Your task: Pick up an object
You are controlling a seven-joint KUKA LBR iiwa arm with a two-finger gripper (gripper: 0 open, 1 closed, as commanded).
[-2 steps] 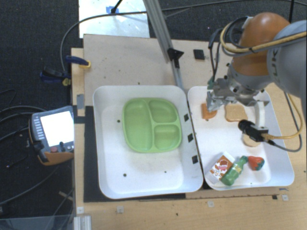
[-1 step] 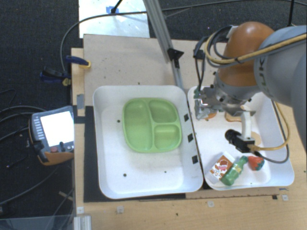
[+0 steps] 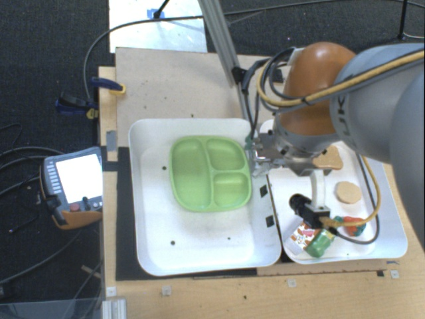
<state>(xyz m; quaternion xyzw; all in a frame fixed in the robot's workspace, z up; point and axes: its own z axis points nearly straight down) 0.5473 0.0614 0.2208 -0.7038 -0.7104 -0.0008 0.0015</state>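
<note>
Cannot tell how the jaws stand, nor whether anything sits between them: hidden beneath the grey wrist housing of the gripper. Hangs over the right bin, in that bin's far-left part, close by the wall shared with the left bin. Just to the view's right of the gripper, partly tucked under the wrist, a flat tan slice. A little nearer the camera and apart from the slice, a round tan disc, flat on the bin floor. Toward the near wall of the same bin, a small cluster: a green block, tilted, touching a red-and-white packet on its left, and just to the right an orange piece, too small to make out further. Over in the left bin, a green divided plate with three compartments, lying flat in the far-right part, its right edge near the shared wall and near the gripper. Along that shared wall, small black squares. Under both bins, a brown board, with a blue clamp at its far-left edge. Off the bench to the view's left, on dark floor, a handheld pendant with a bright screen, among cables. Above the wrist, the orange band, then the grey arm running off to the view's right.
</note>
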